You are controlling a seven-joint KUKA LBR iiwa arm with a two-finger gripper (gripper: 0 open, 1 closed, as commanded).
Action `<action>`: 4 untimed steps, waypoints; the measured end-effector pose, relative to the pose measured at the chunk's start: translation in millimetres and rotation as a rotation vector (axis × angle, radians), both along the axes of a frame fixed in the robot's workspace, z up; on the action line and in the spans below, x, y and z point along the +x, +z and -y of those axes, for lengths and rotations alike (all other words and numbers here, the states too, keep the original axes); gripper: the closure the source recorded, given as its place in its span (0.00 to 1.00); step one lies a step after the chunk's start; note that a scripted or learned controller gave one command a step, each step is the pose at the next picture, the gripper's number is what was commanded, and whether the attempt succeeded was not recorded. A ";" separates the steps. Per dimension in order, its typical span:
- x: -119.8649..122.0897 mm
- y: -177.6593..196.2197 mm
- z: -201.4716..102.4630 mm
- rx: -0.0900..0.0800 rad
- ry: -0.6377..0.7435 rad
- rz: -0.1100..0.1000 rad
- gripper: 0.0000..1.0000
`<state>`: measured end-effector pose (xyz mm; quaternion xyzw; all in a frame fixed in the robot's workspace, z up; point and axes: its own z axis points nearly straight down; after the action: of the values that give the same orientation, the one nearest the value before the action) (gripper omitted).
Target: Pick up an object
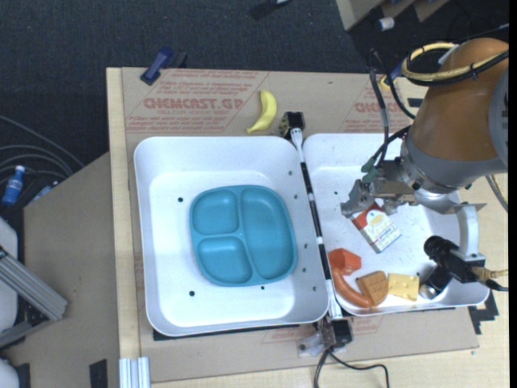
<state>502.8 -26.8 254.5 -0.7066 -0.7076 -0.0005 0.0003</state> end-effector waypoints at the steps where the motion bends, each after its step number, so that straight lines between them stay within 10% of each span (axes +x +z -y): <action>1: -24.1 -2.3 -77.3 0.000 0.000 -0.004 1.00; 2: 50.8 -10.0 -93.0 -0.001 0.000 0.000 1.00; 3: 71.3 3.6 -105.6 -0.001 0.000 0.001 1.00; 4: 114.6 8.1 -43.3 -0.002 -0.002 0.001 1.00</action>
<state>617.4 16.5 262.6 -0.7075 -0.7067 -0.0001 -0.0009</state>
